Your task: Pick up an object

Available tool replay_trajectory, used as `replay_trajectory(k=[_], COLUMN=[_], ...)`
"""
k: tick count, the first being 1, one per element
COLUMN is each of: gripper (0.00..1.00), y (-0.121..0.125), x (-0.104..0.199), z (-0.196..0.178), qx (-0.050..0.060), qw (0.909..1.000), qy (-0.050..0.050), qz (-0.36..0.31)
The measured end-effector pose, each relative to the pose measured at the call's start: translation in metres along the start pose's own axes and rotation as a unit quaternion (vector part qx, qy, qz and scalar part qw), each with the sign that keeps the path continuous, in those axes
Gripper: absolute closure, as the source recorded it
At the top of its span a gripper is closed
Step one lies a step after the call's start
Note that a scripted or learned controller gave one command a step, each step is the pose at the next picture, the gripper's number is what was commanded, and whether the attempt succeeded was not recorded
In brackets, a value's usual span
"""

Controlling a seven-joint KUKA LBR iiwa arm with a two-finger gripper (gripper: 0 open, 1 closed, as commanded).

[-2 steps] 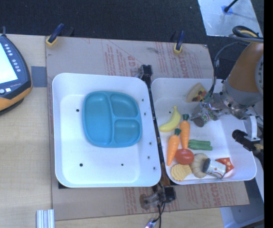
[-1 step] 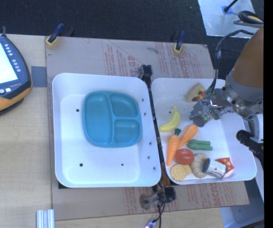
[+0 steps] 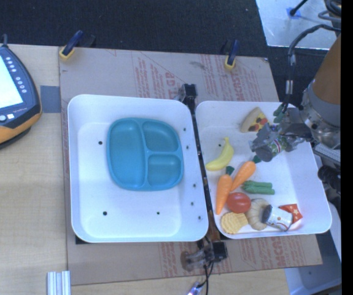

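Gripper (image 3: 266, 147) low over the right bin (image 3: 305, 183), arm cut off at the frame's right

Its fingers blur into dark metal; open or shut, I cannot tell. Just beside it lie a banana (image 3: 221, 155), two carrots (image 3: 232, 183) and a pizza slice (image 3: 253, 120)

The left bin (image 3: 78, 165) holds a blue divided plate (image 3: 144, 153), while the right bin (image 3: 305, 189) holds a banana (image 3: 221, 156), two carrots (image 3: 232, 183), a tomato (image 3: 238, 202) and a pizza slice (image 3: 253, 120), with the gripper (image 3: 266, 147) above its middle.
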State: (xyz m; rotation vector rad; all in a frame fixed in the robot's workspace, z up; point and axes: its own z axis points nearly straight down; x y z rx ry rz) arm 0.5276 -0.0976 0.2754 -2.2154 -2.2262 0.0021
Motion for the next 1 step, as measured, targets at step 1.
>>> replay_trajectory(k=[1], gripper=[1.00], y=[-0.0362], x=[0.0377], z=[-0.0159], qx=[0.001], qw=[1.0000], qy=[0.001], qz=[0.000])
